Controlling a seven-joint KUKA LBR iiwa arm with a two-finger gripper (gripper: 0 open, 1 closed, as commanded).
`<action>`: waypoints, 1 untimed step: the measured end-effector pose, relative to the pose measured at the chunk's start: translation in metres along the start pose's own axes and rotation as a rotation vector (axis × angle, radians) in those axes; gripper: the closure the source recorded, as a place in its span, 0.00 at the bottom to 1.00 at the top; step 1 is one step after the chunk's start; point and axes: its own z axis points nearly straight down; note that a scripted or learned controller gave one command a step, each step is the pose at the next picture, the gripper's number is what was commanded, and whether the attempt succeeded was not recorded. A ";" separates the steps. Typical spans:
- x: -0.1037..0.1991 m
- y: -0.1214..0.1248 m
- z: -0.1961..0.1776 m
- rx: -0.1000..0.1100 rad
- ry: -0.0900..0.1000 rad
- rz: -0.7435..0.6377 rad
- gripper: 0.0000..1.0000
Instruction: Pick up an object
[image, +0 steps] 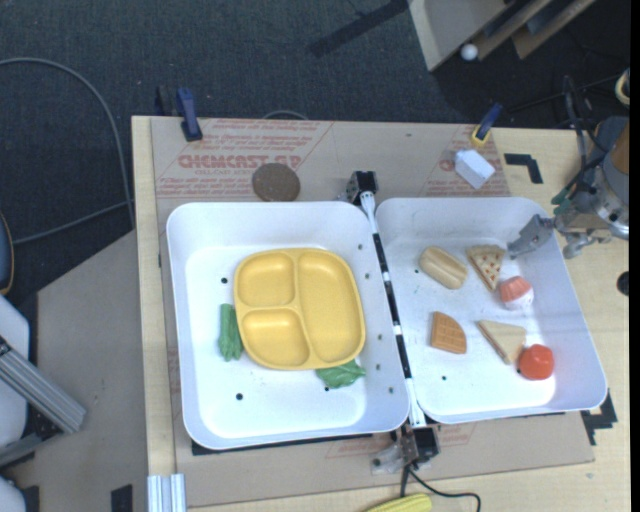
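Grey gripper (548, 238) hangs at the right bin's (440, 405) far edge — arm angled in.

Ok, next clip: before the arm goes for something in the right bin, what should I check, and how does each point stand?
1. Objects within reach in the right bin: ok, six food pieces lie there.
2. Gripper over that bin: ok, at its upper right edge.
3. Gripper carrying nothing: ok, nothing shows between the fingers.
4. Nearest target clear: not ok, pizza slice touches the red-and-white piece.
5. Isolated option: ok, bread roll lies apart.
6. Fingers open: cannot tell.
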 end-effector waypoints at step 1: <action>0.003 -0.007 0.105 0.003 0.011 -0.005 0.00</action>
